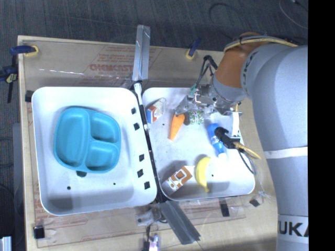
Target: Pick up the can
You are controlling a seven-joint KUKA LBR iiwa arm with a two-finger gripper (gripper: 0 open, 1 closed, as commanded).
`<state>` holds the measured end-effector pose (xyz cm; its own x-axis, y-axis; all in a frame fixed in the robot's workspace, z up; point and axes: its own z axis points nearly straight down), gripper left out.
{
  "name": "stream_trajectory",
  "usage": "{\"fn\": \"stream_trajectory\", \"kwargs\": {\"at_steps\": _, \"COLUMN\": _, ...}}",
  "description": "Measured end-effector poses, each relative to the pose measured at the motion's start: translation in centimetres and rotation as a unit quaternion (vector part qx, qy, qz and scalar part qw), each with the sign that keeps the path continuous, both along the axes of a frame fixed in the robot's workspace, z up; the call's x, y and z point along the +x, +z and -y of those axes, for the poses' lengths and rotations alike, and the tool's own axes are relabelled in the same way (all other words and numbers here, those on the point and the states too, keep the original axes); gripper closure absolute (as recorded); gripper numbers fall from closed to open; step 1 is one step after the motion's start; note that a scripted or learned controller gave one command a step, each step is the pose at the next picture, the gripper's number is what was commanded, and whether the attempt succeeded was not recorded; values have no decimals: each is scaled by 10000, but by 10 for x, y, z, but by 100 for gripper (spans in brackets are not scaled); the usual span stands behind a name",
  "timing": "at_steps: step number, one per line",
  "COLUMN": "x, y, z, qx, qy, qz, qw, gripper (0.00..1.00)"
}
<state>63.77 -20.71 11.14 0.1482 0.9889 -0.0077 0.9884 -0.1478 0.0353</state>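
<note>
Your gripper (194, 110) is hovering in the right bin's (246, 184) far part, beside the carrot (177, 126); I cannot tell its opening. The can (179, 178) is lying at the near edge, just left of the banana (201, 172), so you are needing to travel nearer before descending.

A blue divided plate (88, 138) lay in the left bin (47, 192); a carrot (177, 126), banana (202, 173) and small carton (179, 178) lay in the right bin (235, 184).

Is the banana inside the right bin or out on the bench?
Inside: the banana lies on the right bin's floor near its front wall, beside a small box.
</note>
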Motion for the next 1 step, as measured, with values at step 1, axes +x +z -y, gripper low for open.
{"fn": "stream_trajectory", "kwargs": {"at_steps": 1, "x": 0, "y": 0, "z": 0, "qx": 1, "qy": -2, "qz": 0, "qw": 10000, "gripper": 0}}
